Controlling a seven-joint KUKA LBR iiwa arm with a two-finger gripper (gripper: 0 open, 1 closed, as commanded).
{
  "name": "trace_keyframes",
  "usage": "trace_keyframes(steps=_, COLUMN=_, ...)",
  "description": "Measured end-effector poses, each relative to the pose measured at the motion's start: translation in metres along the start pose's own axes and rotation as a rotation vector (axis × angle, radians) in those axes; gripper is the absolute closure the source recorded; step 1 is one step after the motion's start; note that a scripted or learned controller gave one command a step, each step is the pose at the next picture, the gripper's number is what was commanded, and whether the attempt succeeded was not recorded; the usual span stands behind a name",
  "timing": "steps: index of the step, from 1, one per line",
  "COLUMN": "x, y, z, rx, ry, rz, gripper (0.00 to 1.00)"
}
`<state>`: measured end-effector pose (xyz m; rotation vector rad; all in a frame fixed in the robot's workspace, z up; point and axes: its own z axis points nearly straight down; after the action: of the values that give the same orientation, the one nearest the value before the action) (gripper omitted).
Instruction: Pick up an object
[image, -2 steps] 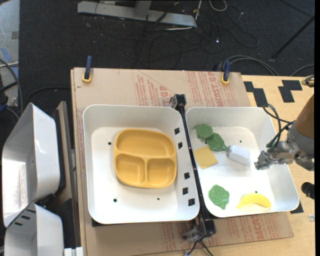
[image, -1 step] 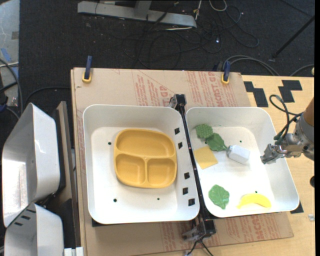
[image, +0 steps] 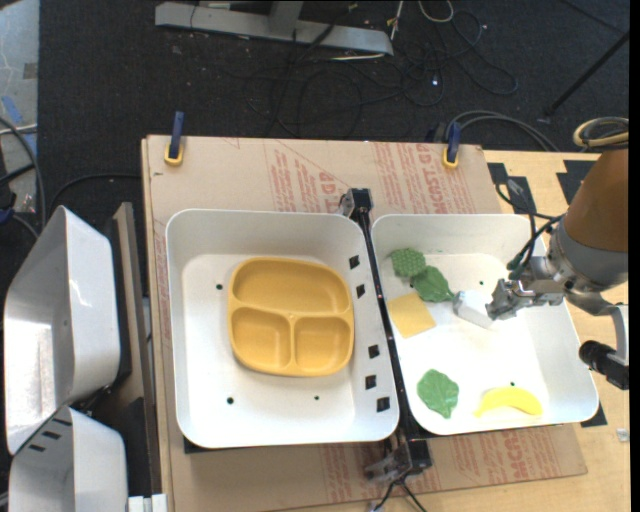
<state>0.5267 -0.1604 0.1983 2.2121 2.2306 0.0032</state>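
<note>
The gripper (image: 497, 301) hangs low in the right white bin (image: 560, 345), near a small grey block (image: 472, 310); nothing is lifted yet, and its grip I cannot tell.

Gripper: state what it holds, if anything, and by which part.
Cannot be told. The gripper sits low in the right bin against a small white piece, beside the yellow slice; no object shows between its fingers.

Robotics lab, clamped cardboard bench (image: 300, 165), white bins (image: 190, 300), floor cables (image: 330, 80), KUKA arm (image: 600, 220).
</note>
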Motion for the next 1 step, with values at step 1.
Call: trace_keyframes(steps=1, x=0.0598, y=0.0095, z=0.0012, rx=0.001, ry=0.001, rz=-0.001, gripper=1.0)
